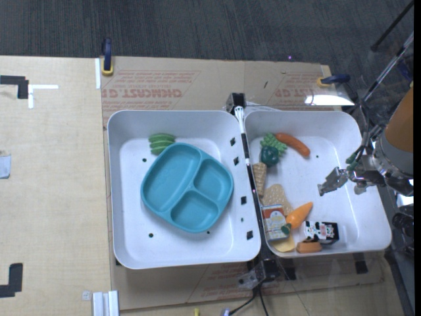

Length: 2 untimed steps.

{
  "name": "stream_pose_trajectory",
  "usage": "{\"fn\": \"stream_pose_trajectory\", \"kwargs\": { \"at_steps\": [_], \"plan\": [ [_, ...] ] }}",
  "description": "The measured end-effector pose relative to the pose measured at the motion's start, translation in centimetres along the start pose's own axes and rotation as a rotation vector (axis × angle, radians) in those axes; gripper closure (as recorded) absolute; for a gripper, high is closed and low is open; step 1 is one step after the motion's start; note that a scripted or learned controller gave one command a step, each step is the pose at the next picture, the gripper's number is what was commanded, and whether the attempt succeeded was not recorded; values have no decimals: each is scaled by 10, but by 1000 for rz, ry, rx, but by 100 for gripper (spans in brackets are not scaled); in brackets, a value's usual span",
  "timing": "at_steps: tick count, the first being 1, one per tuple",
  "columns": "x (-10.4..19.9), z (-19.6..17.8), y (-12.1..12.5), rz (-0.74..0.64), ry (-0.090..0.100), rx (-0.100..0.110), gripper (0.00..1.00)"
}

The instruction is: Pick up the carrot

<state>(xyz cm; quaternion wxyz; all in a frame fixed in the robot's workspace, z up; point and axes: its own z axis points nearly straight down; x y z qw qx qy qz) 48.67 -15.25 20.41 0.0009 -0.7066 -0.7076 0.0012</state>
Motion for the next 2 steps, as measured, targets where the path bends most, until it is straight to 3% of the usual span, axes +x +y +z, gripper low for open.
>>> {"fn": "stream_pose_trajectory", "kwargs": {
  "at_steps": [1,2],
  "plan": [
    [46,110,-7,42,1,-5,0],
    [46,101,-5,49,2,-7,100]
  ]
}}
